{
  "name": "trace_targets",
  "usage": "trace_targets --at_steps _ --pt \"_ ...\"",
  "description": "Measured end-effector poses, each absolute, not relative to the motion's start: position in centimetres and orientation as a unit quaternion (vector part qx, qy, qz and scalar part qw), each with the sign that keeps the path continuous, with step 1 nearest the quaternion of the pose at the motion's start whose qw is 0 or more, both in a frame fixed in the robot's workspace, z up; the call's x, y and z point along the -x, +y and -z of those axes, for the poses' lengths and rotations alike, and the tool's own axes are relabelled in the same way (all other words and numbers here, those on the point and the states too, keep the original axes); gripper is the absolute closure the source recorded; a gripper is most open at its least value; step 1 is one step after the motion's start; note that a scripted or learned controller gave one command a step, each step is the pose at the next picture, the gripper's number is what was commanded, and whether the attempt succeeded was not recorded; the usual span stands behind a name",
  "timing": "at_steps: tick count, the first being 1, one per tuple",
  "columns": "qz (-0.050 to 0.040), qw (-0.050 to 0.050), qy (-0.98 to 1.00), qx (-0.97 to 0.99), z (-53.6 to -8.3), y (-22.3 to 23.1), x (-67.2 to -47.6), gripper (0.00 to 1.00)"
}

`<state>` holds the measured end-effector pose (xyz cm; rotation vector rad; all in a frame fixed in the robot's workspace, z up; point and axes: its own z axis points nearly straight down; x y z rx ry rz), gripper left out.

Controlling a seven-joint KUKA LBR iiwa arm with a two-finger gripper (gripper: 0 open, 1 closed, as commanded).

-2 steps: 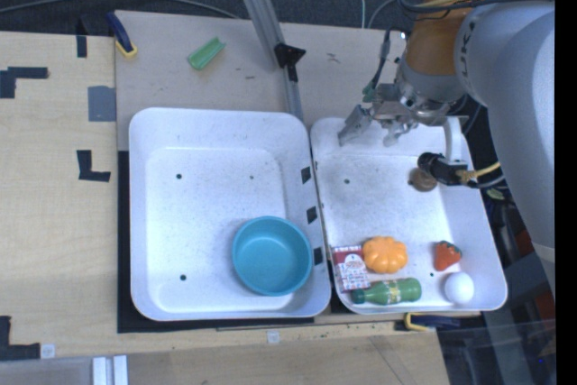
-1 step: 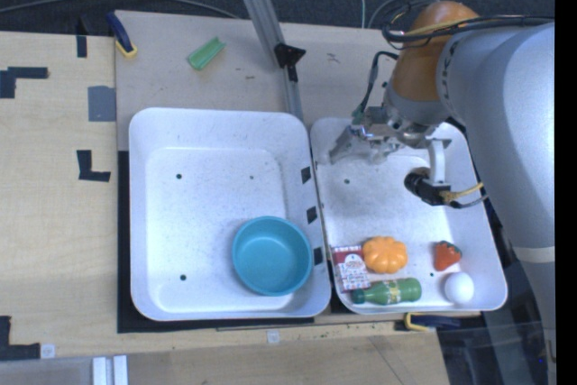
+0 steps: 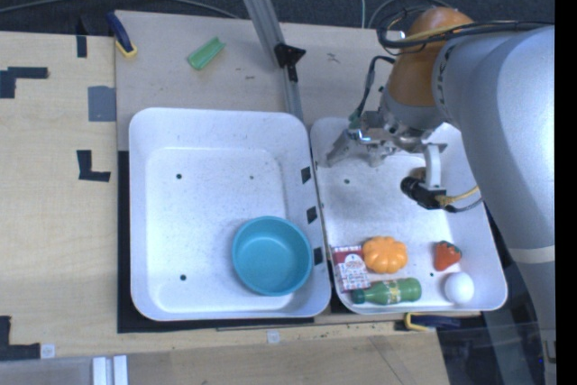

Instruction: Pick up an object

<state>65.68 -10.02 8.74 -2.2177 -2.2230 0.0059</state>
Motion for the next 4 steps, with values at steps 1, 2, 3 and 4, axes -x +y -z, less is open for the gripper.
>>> trace_targets --at_steps 1,2,3,4 --pt "-0.0016 0.001 -0.708 0.706 -9.8 -10.0 -65.7 1.0" --pt "0.0013 -0.002 -0.708 0.707 -15.7 -10.7 -66.2 1.0" --pt "0.0018 -0.002 -0.708 0.706 -22.0 -10.2 -66.5 1.0" --pt "0.0014 -0.002 -0.708 0.706 -27.4 -10.8 -67.4 1.0"
